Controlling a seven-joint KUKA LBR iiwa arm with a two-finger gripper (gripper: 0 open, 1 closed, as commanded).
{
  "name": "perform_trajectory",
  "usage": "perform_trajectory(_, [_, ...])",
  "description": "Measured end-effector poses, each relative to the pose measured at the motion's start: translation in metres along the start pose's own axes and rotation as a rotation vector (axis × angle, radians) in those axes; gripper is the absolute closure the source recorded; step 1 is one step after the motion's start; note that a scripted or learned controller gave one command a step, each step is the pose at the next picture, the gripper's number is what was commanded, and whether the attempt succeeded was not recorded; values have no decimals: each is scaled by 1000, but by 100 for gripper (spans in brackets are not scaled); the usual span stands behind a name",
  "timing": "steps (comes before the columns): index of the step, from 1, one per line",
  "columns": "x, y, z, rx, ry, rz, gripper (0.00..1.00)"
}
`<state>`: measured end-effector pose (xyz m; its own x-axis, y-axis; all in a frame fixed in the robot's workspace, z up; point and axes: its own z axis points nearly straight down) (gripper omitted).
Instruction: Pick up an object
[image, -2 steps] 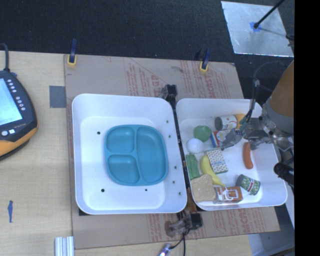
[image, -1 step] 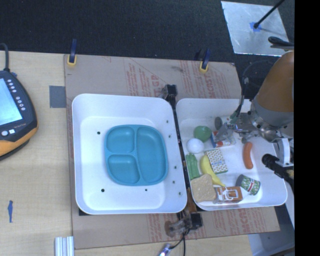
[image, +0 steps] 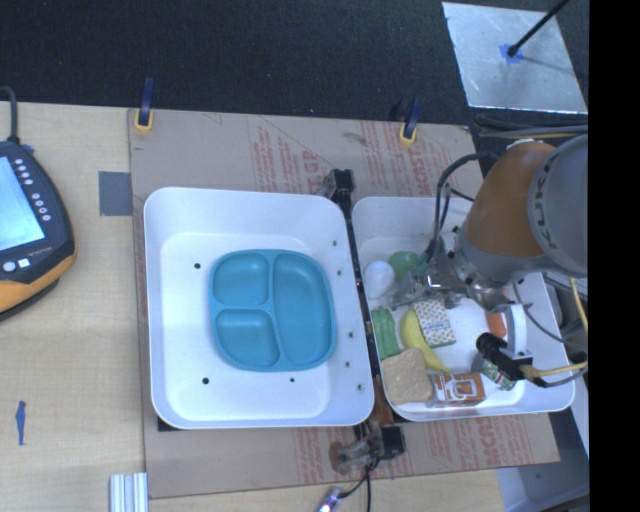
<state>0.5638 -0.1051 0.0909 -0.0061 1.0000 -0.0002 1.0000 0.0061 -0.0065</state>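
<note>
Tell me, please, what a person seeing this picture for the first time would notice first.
Probably the blue divided plate, lying alone in the middle of the left bin. Next comes the grey and orange arm, reaching in from the right over the right bin, where small things are crowded: a yellow banana, a green bottle and a white ball.

No legible text anywhere.

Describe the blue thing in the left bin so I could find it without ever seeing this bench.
Find the two white bins side by side; take the left bin. Lying flat in its middle is a light blue divided plate with three compartments. It sits alone there, while the small cluttered items lie in the right bin.
</note>
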Motion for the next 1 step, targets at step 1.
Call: perform_trajectory(1, [-11, 91, -1, 1, 0, 4, 0])
